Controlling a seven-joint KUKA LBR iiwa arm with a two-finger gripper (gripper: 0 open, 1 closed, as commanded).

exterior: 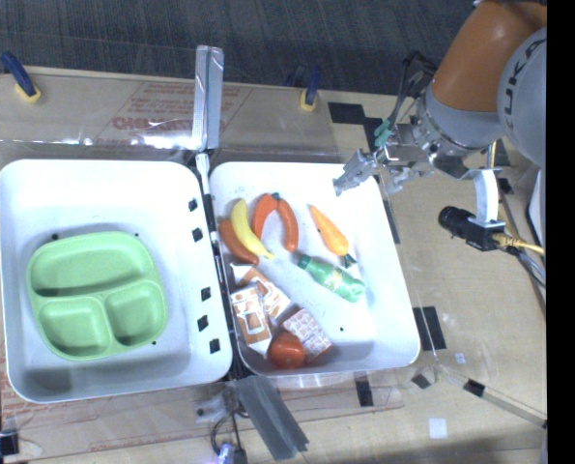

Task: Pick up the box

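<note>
Gripper (353, 176) hangs above the far right corner of the right bin (384, 259), at the end of the grey arm (490, 75) with its orange band, which reaches in from the right. Whether the claw is open or closed I cannot tell at this angle; nothing is seen between its tips.

Right bin contents, far to near:
- yellow banana (248, 230) on the left side, lying at a slant, touching an orange curved piece beneath it.
- red-orange curved piece, perhaps a sausage or pepper (273, 218), just right of the banana.
- carrot (328, 230), further right, tilted, well clear of the claw.
- green bottle (331, 275) lying on its side near the bin's middle, just near of the carrot.
- box (258, 309), orange and white patterned, lying flat in the near left part of the bin, against the left wall.
- second patterned packet (308, 332), just right of the box.
- red tomato-like fruit (287, 352) at the near edge, touching both patterned items.

Box lies well apart from the gripper, diagonally across the bin.

Left bin (16, 201) holds a green divided tray (94, 293), three compartments, sitting flat. Blue clamps (21, 77) grip the far edge of the bench.
</note>
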